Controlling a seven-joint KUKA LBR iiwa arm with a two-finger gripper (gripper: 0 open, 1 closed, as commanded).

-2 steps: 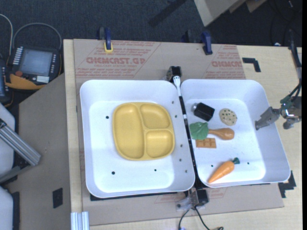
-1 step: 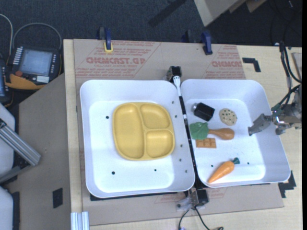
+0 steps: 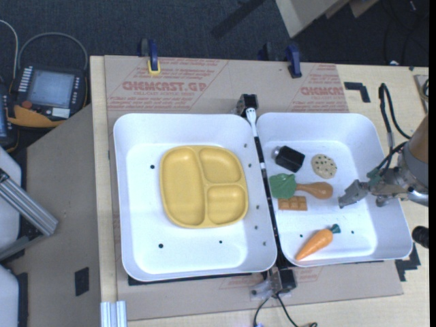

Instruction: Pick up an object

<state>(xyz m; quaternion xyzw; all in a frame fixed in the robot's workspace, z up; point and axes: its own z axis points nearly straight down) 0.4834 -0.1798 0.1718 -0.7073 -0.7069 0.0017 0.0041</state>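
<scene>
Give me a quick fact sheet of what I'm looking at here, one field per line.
left bin: holds a yellow divided plate
right bin: holds the toys below
black block: upper left
cookie: right of the black block
green-headed wooden spatula: middle
waffle piece: just below the spatula
carrot: near the front edge
end effector: over the right bin's right side, nothing seen in it

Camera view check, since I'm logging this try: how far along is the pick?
Done: the end effector has reached into the right bin, near its right side. In hand: nothing shows between its fingers. Left: the whole grasp and lift. The carrot, cookie, black block and the wooden-handled green piece all lie on the bin floor, apart from it.
</scene>
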